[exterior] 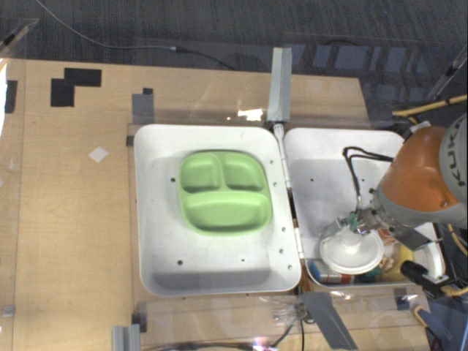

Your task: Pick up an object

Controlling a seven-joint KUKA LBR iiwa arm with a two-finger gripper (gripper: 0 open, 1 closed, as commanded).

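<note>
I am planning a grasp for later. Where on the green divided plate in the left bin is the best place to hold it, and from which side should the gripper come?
Probably the raised outer rim of the green divided plate, coming straight down from above. It lies flat in the left bin, so its edge is the only thin part to pinch. The long lower edge looks straight and has bare bin floor beside it.

White capital letters "KU" stand on the grey casing of the arm (455, 159) at the right edge of the frame, just above its orange band, the rest of the word cut off by the frame. A small object (338, 277) at the right bin's lower rim carries print too blurred to read.
</note>
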